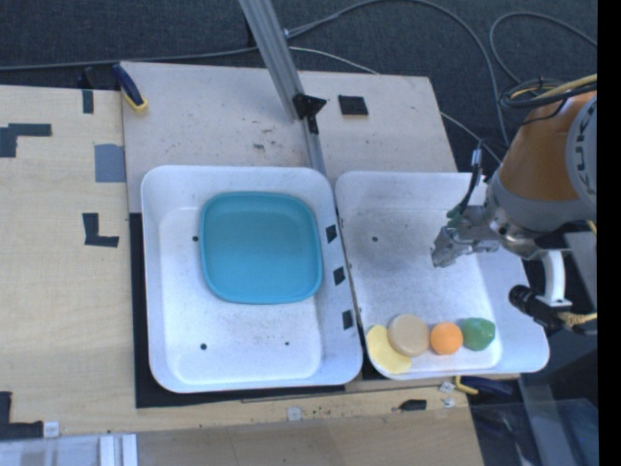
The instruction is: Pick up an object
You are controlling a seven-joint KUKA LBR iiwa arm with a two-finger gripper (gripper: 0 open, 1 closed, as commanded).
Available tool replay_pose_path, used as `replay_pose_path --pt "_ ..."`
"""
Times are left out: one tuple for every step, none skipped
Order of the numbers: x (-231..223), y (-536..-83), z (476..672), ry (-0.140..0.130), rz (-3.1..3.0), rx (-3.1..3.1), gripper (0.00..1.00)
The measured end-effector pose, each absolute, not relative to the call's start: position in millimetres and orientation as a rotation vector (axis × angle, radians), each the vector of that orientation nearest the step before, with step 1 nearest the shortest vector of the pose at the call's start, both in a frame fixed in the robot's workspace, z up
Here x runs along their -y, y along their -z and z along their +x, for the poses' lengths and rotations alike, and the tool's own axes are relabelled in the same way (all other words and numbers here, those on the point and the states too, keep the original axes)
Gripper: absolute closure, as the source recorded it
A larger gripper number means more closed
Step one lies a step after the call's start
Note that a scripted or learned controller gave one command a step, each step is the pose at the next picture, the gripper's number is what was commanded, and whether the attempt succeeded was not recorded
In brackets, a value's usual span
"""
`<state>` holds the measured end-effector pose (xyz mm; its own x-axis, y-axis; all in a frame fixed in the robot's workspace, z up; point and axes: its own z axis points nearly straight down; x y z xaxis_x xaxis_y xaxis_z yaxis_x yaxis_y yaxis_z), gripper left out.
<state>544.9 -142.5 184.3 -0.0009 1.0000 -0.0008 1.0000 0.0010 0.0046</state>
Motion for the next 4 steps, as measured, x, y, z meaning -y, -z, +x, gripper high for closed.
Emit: replay_pose_path --pt "141 -247 548.0 -0.005 2.218 -2.219 1.00" --pt "141 -279 548.4 -0.002 2.220 -2.220 1.00" --pt "97 -267 560.6 0.001 2.218 -2.226 1.00" --pt "40 -264 558.0 0.000 2.217 -2.228 1.00"
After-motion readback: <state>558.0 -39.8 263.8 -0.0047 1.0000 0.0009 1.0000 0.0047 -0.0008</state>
